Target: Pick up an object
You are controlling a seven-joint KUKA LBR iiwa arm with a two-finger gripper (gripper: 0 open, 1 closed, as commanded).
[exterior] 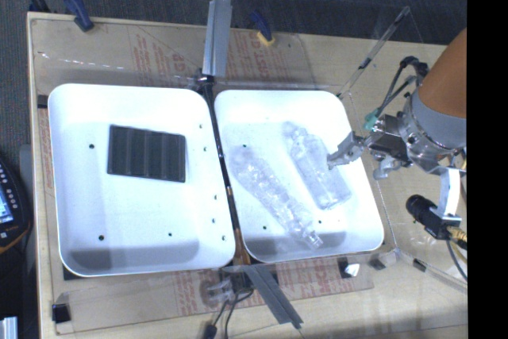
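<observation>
Camera view, looking down at a slant: the bench (333, 52) carries two shallow white bins side by side. The left bin (71, 171) holds a dark, flat, ribbed rectangular pad (147, 153), lying near the bin's middle. The right bin (361, 230) holds two clear plastic bottles lying on their sides: one bottle (316, 165) toward the right wall, the other bottle (274, 193) just beside it on its left and running diagonally toward the near edge.

The arm (444, 103) enters from the right, its wrist above the right rim of the right bin. The tool (343, 152) points left over that rim, its tip close to the right-hand bottle. Whether its fingers are wide or narrow I cannot tell, and no bottle is seen between them.
</observation>
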